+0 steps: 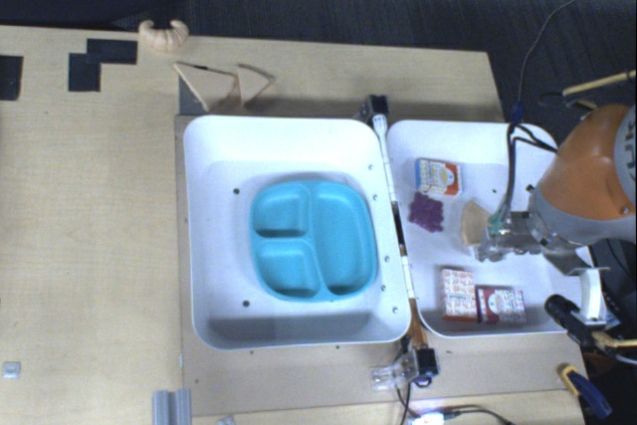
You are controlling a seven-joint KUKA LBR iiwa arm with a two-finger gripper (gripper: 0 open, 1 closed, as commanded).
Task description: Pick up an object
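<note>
1. The arm (597,179) reaches in from the right over the right bin (528,139), and its pincer (495,239) sits low near the middle of that bin, just beside a pale, tan-coloured lump (474,222).
2. Whether the pincer is released or clenched I cannot tell; the tip is too small and blurred, and nothing is plainly seen between it.
3. The things to choose from all lie in the right bin: a small white and orange carton (438,177) at the far side, a purple piece (428,210) to its near left, and a checked box (457,294) touching a dark red box (501,303) at the near side.
4. The left bin (214,214) holds a blue divided tray (314,239).
5. By my reading, nothing is lifted yet: the approach looks done, while gripping and raising remain.
</note>
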